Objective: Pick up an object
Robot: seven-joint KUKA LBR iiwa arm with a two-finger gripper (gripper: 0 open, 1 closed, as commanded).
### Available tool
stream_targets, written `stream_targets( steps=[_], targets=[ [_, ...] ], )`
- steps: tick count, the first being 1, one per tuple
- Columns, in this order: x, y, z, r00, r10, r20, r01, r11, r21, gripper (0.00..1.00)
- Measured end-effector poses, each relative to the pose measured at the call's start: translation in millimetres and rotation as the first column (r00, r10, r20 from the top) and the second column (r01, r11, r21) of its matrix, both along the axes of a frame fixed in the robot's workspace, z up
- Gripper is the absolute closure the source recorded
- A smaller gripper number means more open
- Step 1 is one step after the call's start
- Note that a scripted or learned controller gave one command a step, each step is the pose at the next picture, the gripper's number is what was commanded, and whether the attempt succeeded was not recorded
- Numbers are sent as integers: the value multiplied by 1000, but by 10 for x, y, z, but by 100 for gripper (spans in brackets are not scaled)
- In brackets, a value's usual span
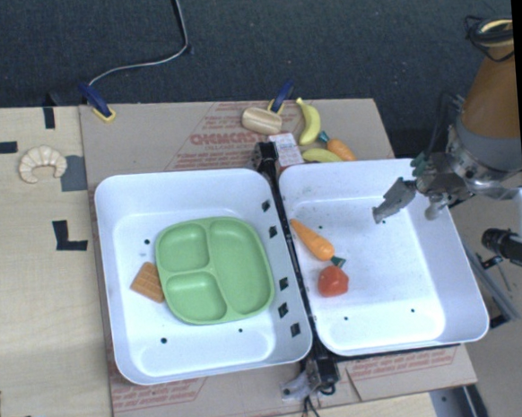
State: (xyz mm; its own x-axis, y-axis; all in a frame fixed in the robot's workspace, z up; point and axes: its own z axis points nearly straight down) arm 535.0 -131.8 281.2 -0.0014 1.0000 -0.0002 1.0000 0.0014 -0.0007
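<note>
- Two shallow white bins are set side by side on a cardboard sheet (211, 144) on the bench.
- The gripper (410, 198) is seen over the upper right part of the right bin (449, 314), with its fingers spread apart and nothing held between them.
- A toy carrot (312, 240) is laid at a slant near the left wall of the right bin, well apart from the gripper.
- A red toy tomato (333, 280) is placed just below the carrot.
- The left bin (121, 205) is occupied by a green divided plate (215, 270); a tan cracker-like piece (147, 282) is tucked against the plate's left edge.
- Behind the bins, a toy bread roll (260, 119), bananas (308, 123) and a second carrot (338, 147) are gathered.
- A croissant (42, 163) is left on the bench at far left.
</note>
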Motion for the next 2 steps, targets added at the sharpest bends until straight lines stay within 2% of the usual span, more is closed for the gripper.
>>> stream_targets(
  steps=[1,2],
  targets=[
    [181,235,-871,1000,0,-2,0,1000,1,0],
    [119,378,-1381,1000,-1,-3,1,1000,1,0]
  ],
)
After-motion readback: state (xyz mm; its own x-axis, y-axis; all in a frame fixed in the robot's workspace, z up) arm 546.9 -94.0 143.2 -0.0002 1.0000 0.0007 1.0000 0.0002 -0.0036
